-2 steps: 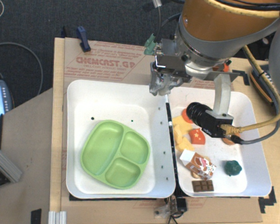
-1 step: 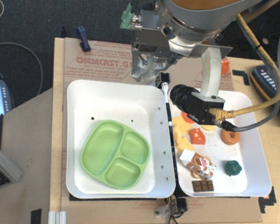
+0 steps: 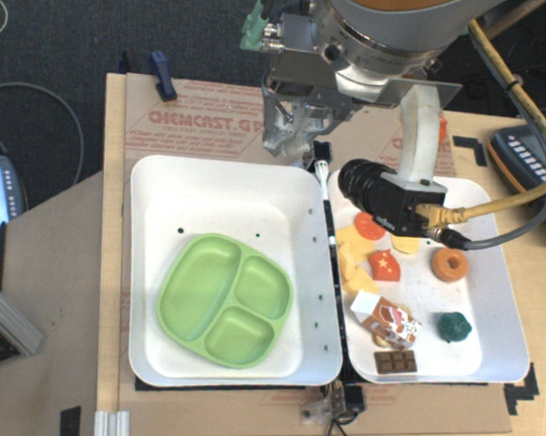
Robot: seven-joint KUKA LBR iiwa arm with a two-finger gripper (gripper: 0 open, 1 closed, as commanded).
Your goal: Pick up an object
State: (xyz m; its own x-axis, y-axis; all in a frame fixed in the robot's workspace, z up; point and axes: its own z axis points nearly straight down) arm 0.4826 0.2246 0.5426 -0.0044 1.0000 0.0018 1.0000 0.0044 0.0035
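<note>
We see the end effector [image 3: 296,137] hanging over the bare brown surface [image 3: 206,118] just behind the back rim of the left bin [image 3: 148,250], close to where the two bins meet. We cannot tell whether it is wide or narrow, as the wrist above covers much of it.

The things to pick all lie in the bins. In the left bin rests a green divided plate [image 3: 224,300] with three compartments, set toward the front. The right bin [image 3: 501,315] holds a cluster of small pieces. An orange ring [image 3: 450,265] lies toward the right, and a dark green lump [image 3: 453,326] lies in front of it. A red disc [image 3: 369,227] sits near the back. A red wedge [image 3: 385,265] lies on yellow pieces [image 3: 353,258] beside the dividing rim. In front of these we find a white block [image 3: 365,304] touching a brown and white piece [image 3: 394,327]. A brown bar [image 3: 396,363] lies at the front edge.

A blue clip [image 3: 162,74] sits at the surface's back left corner.
</note>
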